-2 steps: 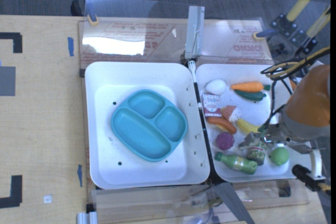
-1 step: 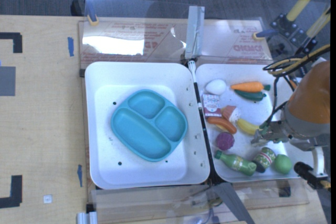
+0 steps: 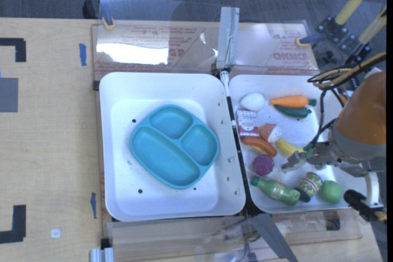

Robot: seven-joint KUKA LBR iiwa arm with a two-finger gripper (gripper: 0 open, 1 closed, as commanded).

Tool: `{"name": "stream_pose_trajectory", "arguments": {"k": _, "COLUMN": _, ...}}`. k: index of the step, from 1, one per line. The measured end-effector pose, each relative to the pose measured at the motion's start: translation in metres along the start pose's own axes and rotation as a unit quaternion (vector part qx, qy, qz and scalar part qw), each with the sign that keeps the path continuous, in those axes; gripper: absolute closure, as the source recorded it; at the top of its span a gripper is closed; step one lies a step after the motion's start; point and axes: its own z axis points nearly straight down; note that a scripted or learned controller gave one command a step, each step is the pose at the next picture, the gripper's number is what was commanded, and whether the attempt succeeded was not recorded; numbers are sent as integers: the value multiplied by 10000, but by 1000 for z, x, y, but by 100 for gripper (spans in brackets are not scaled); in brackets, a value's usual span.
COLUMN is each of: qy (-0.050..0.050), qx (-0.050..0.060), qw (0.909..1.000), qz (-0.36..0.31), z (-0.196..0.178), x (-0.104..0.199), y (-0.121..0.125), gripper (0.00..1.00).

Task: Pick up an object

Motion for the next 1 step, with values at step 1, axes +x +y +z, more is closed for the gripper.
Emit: {"name": "stream_pose_trajectory", "arguments": {"k": 1, "qy": -7, "qx": -15, "qw": 10000, "qz": 4, "z": -10, "x": 0, "y": 1, "gripper": 100}}
